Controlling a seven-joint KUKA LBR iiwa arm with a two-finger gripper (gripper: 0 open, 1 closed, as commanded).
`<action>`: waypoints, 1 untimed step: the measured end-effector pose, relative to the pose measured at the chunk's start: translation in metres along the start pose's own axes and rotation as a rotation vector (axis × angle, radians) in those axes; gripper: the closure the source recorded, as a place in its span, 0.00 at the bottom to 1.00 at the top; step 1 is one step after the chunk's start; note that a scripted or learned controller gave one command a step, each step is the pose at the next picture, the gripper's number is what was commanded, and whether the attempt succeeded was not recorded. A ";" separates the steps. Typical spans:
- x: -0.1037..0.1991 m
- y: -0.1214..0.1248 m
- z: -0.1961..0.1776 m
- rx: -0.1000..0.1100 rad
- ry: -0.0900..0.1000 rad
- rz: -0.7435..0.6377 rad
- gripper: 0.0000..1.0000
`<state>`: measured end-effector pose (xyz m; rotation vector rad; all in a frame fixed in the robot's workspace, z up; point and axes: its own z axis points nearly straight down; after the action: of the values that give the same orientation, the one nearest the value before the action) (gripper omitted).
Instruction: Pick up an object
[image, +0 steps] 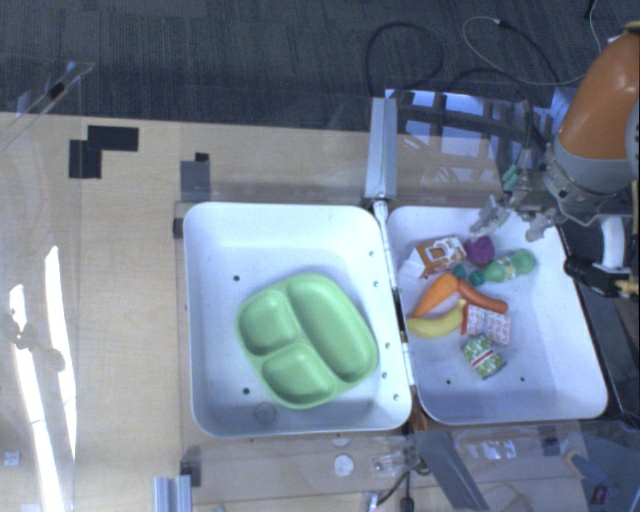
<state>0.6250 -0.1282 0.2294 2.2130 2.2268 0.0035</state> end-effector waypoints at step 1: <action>0.037 0.018 0.109 -0.035 -0.004 -0.025 0.00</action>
<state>0.6432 -0.0906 0.1204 2.1653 2.2350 0.0375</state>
